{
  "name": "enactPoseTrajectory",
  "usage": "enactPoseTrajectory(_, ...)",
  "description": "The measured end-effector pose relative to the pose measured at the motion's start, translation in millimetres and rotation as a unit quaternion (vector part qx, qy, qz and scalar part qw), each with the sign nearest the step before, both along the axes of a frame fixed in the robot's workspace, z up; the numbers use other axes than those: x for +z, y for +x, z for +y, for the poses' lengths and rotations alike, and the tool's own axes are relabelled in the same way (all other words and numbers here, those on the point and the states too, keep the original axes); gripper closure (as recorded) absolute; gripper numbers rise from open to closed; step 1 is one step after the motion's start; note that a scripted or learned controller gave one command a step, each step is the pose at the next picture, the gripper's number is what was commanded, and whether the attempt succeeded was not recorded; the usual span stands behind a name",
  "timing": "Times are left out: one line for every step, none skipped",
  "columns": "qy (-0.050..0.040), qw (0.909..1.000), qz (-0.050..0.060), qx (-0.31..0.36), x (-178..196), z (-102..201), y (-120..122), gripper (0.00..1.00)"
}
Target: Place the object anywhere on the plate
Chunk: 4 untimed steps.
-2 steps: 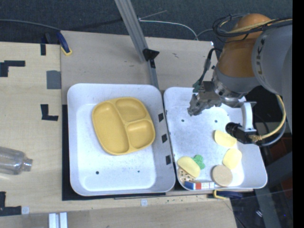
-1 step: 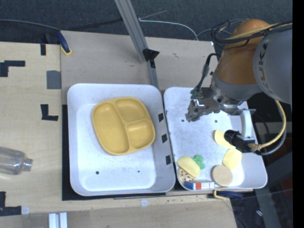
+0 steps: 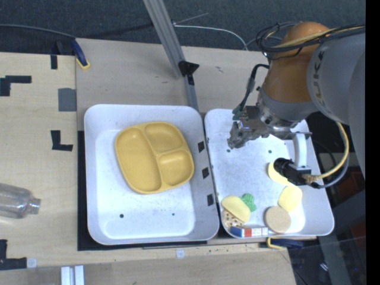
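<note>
A yellow divided plate (image 3: pixel 154 157) lies in the left bin (image 3: pixel 104 218). Toy food sits along the front of the right bin (image 3: pixel 249 165): a yellow piece with a green bit (image 3: pixel 238 205), a tan round cookie (image 3: pixel 277 219), a pale yellow piece (image 3: pixel 290 197) and another yellow piece (image 3: pixel 275 171) partly hidden behind a black fitting. My gripper (image 3: pixel 237 136) hangs over the back left part of the right bin, well behind the food. Its dark fingers point down and I see nothing between them.
A slanted metal pole (image 3: pixel 169 34) stands behind the bins. A clear plastic bottle (image 3: pixel 16 202) lies on the bench at far left. Cables loop around the arm's wrist at right.
</note>
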<state>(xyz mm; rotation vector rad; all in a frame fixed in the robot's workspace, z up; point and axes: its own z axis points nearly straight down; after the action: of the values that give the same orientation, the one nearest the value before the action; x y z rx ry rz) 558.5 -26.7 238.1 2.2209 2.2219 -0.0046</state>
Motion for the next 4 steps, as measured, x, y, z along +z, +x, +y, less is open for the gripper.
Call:
enactPoseTrajectory(0.0005,1.0000,0.001,0.000,2,14,-23,1.00)
enactPoseTrajectory(0.0003,1.0000,0.000,0.000,1,2,-13,1.00)
enactPoseTrajectory(0.0004,1.0000,0.001,-0.001,9,-3,-47,1.00)
enactPoseTrajectory(-0.0002,1.0000,0.000,-0.001,-14,-19,-25,1.00)
